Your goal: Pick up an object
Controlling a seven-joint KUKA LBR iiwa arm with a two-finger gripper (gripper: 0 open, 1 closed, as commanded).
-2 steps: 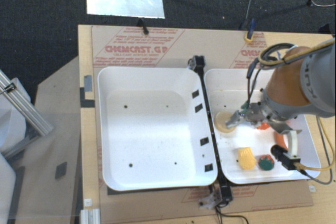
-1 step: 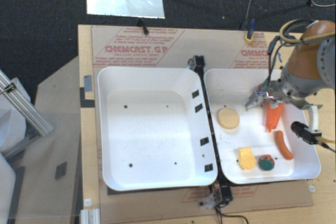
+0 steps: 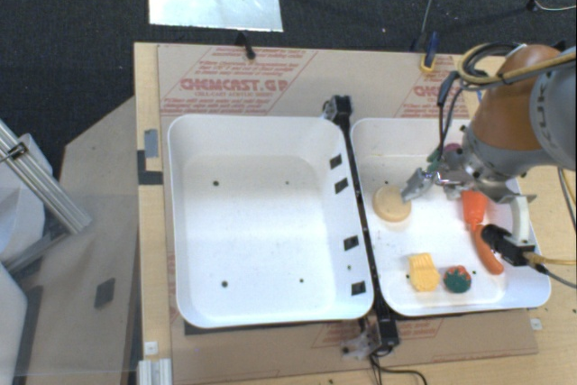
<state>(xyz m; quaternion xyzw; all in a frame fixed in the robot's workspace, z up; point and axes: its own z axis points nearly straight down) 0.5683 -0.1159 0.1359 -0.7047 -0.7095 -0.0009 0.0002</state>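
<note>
You can see the arm's jaws [image 3: 417,186] low over the right bin [image 3: 518,291], just beside a round, flat tan disc [image 3: 391,206]. You cannot tell if the jaws are apart or together. Take the disc as your mark. Below it and a bit right sits a bumpy yellow block [image 3: 423,272], with a small round green ball [image 3: 458,279] next to that. A long, smooth orange carrot [image 3: 479,224] lies right of the disc. The left bin [image 3: 189,221] is shiny white plastic.
</note>
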